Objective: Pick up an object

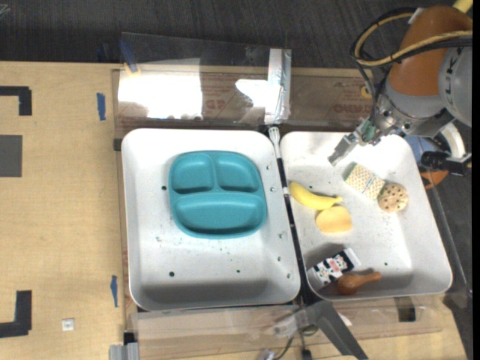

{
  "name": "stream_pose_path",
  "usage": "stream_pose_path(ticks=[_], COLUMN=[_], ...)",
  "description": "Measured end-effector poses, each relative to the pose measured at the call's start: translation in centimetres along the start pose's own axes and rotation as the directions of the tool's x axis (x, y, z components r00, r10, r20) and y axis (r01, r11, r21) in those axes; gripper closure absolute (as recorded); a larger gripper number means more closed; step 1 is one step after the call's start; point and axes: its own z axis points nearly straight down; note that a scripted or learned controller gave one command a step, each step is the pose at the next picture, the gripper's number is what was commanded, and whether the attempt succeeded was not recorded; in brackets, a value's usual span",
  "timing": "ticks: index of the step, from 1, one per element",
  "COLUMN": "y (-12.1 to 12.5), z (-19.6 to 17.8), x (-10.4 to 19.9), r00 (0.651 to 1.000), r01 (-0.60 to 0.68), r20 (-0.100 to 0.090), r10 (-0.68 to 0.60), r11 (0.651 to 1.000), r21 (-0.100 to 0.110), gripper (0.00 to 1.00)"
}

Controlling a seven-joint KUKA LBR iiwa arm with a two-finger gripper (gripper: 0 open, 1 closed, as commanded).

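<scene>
The arm (424,66) reached in from the upper right, its orange band above the grey wrist, and the gripper (343,151) hung over the far part of the right bin (431,257). Whether it was open or closed could not be told from this view; nothing could be seen in its grasp.

The right bin held several small objects. A yellow banana (311,196) lay near the bin's left wall, and just beside it, toward the near side, sat a pale yellow fruit-like piece (334,220) (what kind it was could not be made out). To the right of these lay a patterned, checkered wrapper or block (362,179), tilted, and touching or nearly touching it a round speckled cookie (392,197). The gripper was above and to the left of the checkered piece, apart from it. At the near edge of the bin lay a small black-and-white item (332,267) with a brown, drumstick-shaped object (357,280) right beside it.

The left bin (150,276) carried a teal divided tray (217,193), with two small compartments at the far side and one long one at the near side. It sat a little toward the far half of that bin.

Behind the bins stood a clear plastic sheet (202,88) with glare on it, and the wooden bench (52,201) stretched off to the left.
</scene>
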Motion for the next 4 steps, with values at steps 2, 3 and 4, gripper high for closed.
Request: stream_pose_path(ticks=[2, 3, 4], y=[-8.0, -7.5, -9.6], z=[4.6, -3.4, -19.4], x=[-0.4, 3.8, 7.4], r00=[0.995, 0.998, 0.975], r01=[0.098, -0.068, -0.223], r20=[-0.004, -0.001, 0.003], r10=[-0.098, 0.068, 0.223], r11=[0.995, 0.998, 0.975], r21=[0.004, 0.002, -0.004], gripper=[0.00, 0.00, 0.00])
